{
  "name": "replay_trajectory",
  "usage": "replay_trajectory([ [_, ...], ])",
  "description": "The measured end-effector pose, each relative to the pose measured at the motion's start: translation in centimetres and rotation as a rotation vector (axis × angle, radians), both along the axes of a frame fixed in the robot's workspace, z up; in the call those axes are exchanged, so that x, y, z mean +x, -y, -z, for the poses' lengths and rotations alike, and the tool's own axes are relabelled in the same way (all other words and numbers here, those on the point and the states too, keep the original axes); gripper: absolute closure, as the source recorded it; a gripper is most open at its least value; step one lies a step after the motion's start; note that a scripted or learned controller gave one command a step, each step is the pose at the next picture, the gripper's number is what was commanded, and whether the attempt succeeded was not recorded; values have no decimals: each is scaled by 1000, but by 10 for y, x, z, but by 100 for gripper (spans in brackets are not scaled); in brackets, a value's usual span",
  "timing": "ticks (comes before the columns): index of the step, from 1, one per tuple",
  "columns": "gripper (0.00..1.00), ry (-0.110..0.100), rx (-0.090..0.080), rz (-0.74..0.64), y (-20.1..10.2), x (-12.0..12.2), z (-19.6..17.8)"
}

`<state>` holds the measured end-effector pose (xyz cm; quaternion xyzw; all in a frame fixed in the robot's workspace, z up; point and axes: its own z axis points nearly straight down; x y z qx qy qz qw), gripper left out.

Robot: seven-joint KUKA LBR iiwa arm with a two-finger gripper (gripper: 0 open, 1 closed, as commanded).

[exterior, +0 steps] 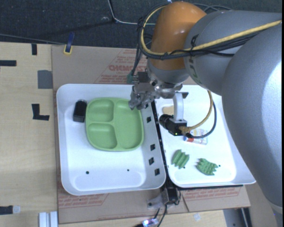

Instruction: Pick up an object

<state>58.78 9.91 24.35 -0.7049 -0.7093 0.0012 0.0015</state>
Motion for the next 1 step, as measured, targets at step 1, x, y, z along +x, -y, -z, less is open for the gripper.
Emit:
replay_trajectory([
  [1,0,1,-1,4,3,0,-1],
])
